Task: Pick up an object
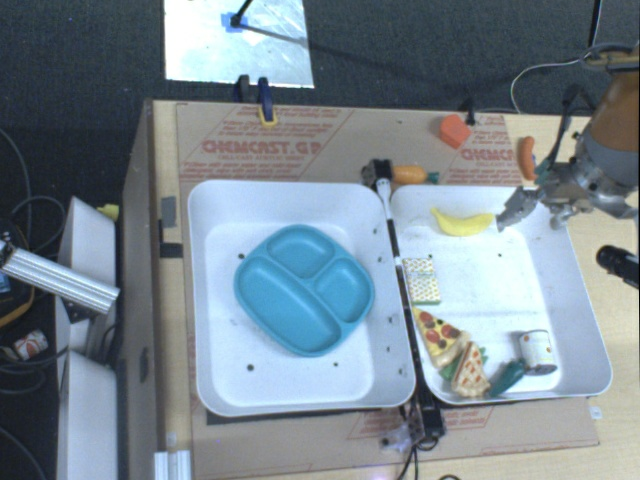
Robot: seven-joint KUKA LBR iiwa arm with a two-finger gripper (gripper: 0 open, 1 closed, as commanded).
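The claw (pixel 512 211) hangs over the far right part of the right bin (pixel 570 278), its tip just beside the right end of a yellow banana (pixel 463 224) that lies on the bin floor near the far wall. Whether the claw is open or closed cannot be told, and nothing shows between its fingers. In the same bin, a patterned block (pixel 421 279) lies against the left wall, pizza slices (pixel 452 348) sit in the near left corner, and a small white cup (pixel 536 348) lies near the near right corner. The left bin (pixel 225 268) holds a blue divided plate (pixel 303 289).
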